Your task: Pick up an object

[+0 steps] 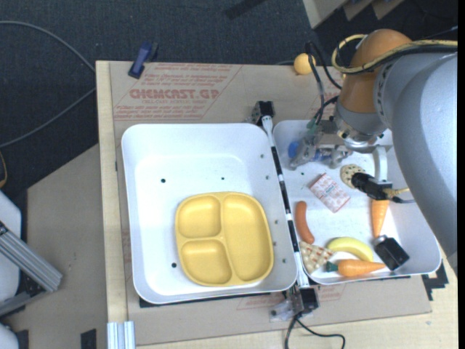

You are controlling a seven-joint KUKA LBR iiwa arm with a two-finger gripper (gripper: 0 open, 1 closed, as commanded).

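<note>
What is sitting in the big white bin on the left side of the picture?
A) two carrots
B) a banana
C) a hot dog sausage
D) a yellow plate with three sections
D: the yellow plastic plate with three compartments lies alone in the left shallow white bin, while the yellow banana and the other food toys lie in the right shallow white bin.

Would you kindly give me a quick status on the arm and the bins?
Gripper low over right bin's far corner, nothing seen held. Banana, carrots, hot dog lying loose in right bin. Yellow divided plate in left bin.
</note>
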